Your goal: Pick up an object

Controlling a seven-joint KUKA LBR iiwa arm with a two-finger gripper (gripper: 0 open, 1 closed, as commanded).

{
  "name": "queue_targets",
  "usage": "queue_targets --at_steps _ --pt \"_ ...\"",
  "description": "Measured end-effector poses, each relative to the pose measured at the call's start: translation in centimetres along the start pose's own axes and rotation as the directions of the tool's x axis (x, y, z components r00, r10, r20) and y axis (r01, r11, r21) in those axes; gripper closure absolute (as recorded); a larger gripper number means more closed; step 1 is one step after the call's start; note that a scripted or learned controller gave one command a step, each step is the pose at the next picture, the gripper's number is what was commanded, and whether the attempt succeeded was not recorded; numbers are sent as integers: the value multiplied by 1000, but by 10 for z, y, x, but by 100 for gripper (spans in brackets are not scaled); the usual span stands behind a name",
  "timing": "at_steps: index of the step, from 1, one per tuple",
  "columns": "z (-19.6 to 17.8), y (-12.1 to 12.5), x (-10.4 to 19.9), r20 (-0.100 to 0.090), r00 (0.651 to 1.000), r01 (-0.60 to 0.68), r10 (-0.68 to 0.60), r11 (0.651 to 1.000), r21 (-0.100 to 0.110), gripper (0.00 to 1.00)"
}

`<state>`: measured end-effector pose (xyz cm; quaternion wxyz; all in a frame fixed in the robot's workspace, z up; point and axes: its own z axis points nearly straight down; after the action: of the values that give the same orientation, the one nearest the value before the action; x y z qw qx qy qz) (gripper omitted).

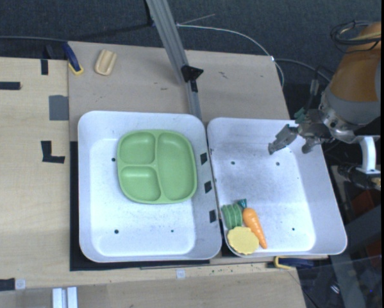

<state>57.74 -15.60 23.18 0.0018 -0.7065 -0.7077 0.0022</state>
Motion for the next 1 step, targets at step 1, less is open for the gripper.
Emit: queue_targets --at_steps 1 --pt "49 4 8 -1 1000 0 0 1000 0 0"
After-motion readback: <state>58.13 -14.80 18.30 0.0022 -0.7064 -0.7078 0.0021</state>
